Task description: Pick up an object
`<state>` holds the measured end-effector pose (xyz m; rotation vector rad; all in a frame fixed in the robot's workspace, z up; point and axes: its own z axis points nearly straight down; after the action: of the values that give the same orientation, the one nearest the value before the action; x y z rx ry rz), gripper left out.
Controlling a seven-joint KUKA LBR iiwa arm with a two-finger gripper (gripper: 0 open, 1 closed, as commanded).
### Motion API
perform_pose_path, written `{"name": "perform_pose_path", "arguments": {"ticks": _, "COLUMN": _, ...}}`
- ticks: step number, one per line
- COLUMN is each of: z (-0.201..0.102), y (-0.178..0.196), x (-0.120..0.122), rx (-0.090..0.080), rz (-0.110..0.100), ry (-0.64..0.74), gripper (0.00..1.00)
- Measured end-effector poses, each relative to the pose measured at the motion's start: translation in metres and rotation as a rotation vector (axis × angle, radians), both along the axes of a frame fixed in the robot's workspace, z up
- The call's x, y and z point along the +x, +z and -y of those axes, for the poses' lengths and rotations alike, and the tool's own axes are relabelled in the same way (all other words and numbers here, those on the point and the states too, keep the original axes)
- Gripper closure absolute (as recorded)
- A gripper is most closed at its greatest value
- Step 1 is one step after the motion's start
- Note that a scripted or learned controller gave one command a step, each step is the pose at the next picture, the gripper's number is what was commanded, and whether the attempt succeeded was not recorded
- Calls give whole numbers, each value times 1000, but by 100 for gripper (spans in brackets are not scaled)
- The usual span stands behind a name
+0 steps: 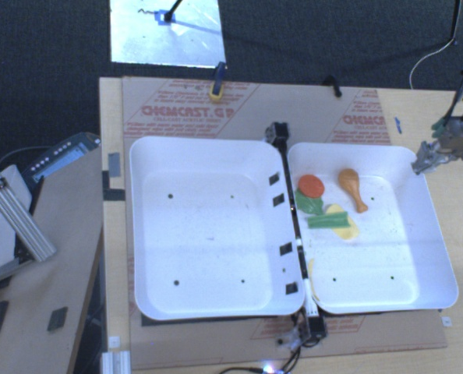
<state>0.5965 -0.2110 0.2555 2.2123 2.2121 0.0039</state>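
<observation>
The right bin point(418, 232) holds a small cluster of toy food near its left wall: a red round piece point(311, 185), an orange-brown drumstick point(352, 187), a green leafy piece point(309, 204), a green strip point(328, 221) and a pale yellow piece point(342, 223) under it. My gripper point(432, 153) hangs at the right bin's far right corner, over its rim and well right of the cluster, with nothing seen between its fingers.
The left bin point(208, 224) lies beside the right one, with black clips point(282, 201) along the shared wall. A yellow clamp point(216, 92) sits on the cardboard behind the bins. A side bench with a metal rail point(13, 216) stands at the left.
</observation>
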Motion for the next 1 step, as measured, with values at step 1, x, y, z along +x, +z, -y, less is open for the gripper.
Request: {"name": "perform_pose_path", "arguments": {"ticks": 1, "z": -5, "y": -179, "x": -48, "rx": 9, "rz": -17, "ry": -1, "gripper": 100}}
